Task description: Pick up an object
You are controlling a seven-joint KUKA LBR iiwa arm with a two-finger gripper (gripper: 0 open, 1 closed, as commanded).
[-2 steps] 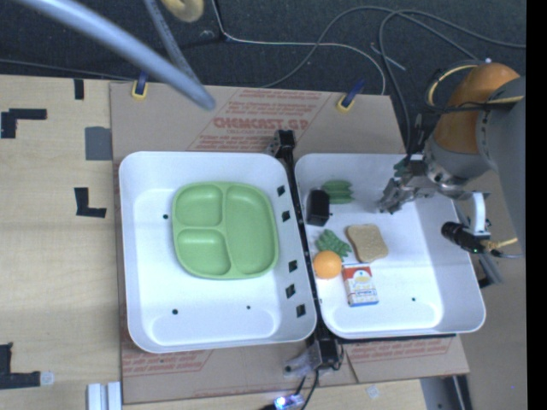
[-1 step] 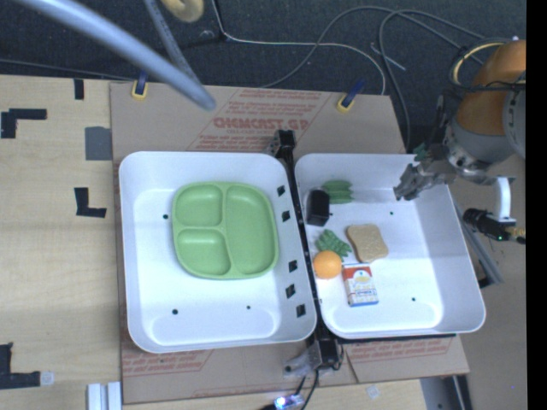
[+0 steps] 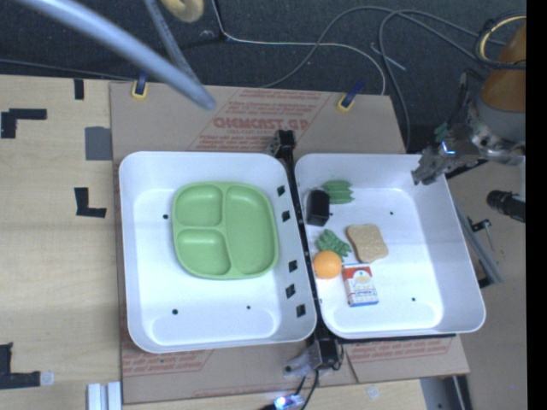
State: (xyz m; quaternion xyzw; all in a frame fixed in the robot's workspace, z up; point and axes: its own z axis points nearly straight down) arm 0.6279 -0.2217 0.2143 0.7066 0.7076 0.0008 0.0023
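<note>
Gripper (image 3: 427, 171) sits over the right bin's (image 3: 457, 254) upper right rim, clear of the toast (image 3: 367, 242) and orange (image 3: 326, 265); can't tell its state.

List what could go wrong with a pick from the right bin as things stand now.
1. The orange ball, a green leafy piece and the small carton lie crowded together, so a grasp may nudge or catch a neighbour.
2. The ball is round and may roll away.
3. The hand sits over the right bin's rim and could clip it when descending.
</note>
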